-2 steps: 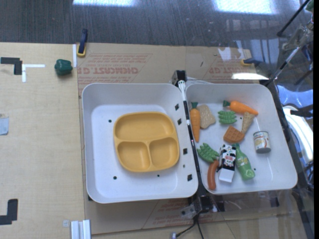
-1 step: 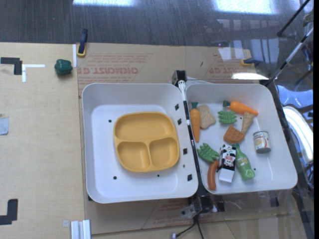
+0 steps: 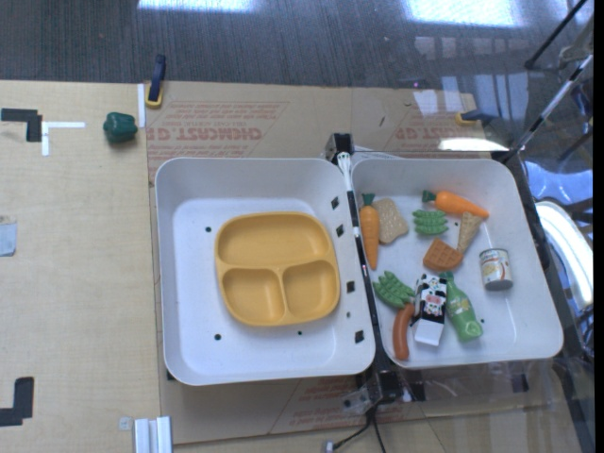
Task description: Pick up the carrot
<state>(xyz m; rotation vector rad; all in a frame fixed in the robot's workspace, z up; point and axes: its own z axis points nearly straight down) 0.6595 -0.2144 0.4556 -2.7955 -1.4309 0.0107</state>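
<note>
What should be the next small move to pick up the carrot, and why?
Probably bring the arm in from the right to hover above the carrot lying at the back of the right bin. It lies fairly free, with only the green pea pod near its leafy end. A second carrot lies tight against the bin's left wall, harder to grasp.

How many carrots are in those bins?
2, both in the right bin: one carrot along its left wall, another carrot near the back. None looks hidden.
</note>
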